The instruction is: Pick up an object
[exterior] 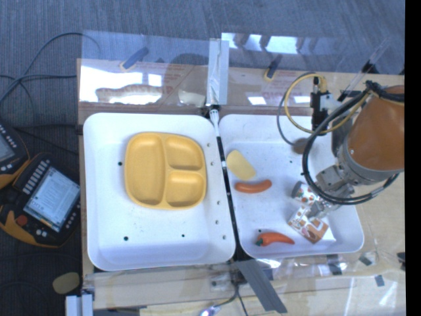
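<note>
Gripper (314, 206) low over a patterned packet (308, 222) in the right bin (342, 242); finger state unclear. Off-centre closing could nudge the packet against the bin wall.

A yellow divided plate (165, 170) lies in the left bin (105, 242). In the right bin (348, 239) sit a pale yellow piece (241, 165), an orange sausage (253, 186), a chili pepper (273, 239) and a patterned packet (308, 221) (tilted), with the gripper (314, 199) low just above the packet.
</note>
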